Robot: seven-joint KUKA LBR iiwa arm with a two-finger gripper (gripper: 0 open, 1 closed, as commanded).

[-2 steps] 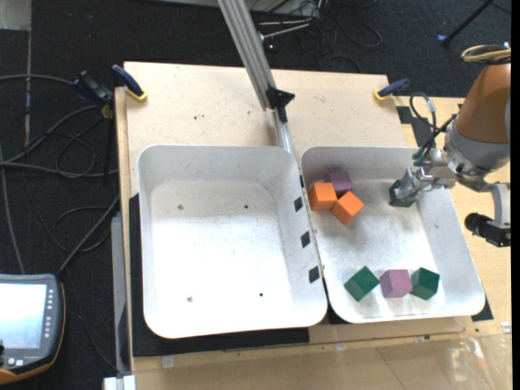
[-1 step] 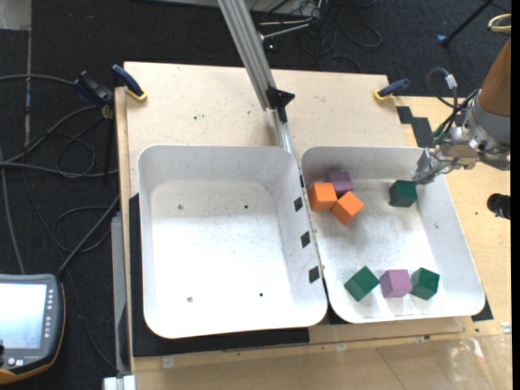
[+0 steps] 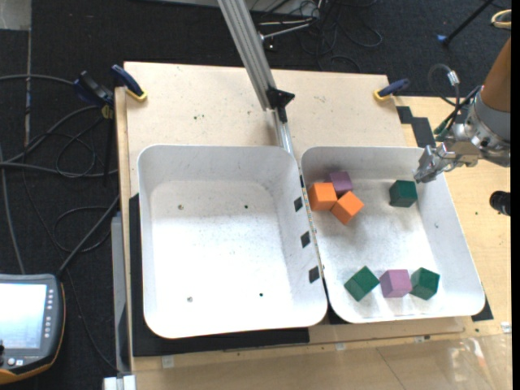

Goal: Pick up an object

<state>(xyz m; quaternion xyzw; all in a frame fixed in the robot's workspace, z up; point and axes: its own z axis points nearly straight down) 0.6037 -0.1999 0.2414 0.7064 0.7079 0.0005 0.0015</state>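
My gripper (image 3: 427,169) hangs over the upper right corner of the right bin (image 3: 452,232), just up and right of a dark green cube (image 3: 402,193). Nothing shows between its fingers. Two orange cubes (image 3: 323,195) (image 3: 348,207) and a purple cube (image 3: 341,182) cluster at the bin's upper left. Along the front of the bin sit a green cube (image 3: 361,283), a purple cube (image 3: 396,283) and another green cube (image 3: 425,283).
The left bin (image 3: 154,218) lies beside the right one, and a strip with black markers (image 3: 305,218) runs along the wall between them. A slanted metal pole (image 3: 248,39) reaches down to the bins' far edge. Clamps (image 3: 130,84) (image 3: 390,90) hold the board's far corners.
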